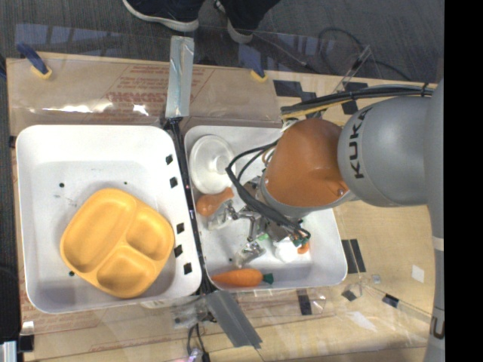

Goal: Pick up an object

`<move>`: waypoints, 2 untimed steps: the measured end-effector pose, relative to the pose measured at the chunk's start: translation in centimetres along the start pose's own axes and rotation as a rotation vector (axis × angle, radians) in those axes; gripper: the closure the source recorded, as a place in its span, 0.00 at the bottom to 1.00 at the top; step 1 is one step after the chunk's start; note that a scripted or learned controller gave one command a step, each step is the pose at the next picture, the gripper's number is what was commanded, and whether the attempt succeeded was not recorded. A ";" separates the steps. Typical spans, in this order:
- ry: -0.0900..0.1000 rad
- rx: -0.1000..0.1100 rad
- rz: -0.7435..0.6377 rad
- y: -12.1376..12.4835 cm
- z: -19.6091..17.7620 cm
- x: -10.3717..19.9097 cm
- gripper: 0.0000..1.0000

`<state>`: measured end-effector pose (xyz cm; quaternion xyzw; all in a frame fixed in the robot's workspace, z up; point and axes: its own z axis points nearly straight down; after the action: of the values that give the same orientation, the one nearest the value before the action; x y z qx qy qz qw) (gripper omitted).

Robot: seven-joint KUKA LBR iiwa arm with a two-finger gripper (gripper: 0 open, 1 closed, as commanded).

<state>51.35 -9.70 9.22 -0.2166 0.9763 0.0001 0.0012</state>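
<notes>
My gripper (240, 234) hangs low over the middle of the right bin (326, 256), under the arm's orange band. Its two metal fingers (226, 216) stand apart, open, with bare bin floor between them. An orange rounded piece (210, 201) lies just left of the upper finger, touching or nearly touching it. A carrot (238, 279) lies along the bin's front wall, below the lower finger. A white cup (209, 161) sits in the bin's back left corner. A small white and orange item (291, 248) lies right of the gripper, partly hidden by the wrist.
The left bin (45, 172) holds a yellow divided plate (117, 240). Black cables (249, 164) loop from the wrist over the right bin. A person's shoes (162, 6) stand beyond the bench's far edge. The arm's grey body (392, 149) covers the right bin's right side.
</notes>
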 end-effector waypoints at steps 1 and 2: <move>0.002 -0.001 -0.004 -3.5 0.0 -3.5 0.00; 0.002 0.000 -0.184 -7.1 0.0 -0.2 0.00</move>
<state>54.54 -16.09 9.24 -0.3053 0.9522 0.0000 -0.0001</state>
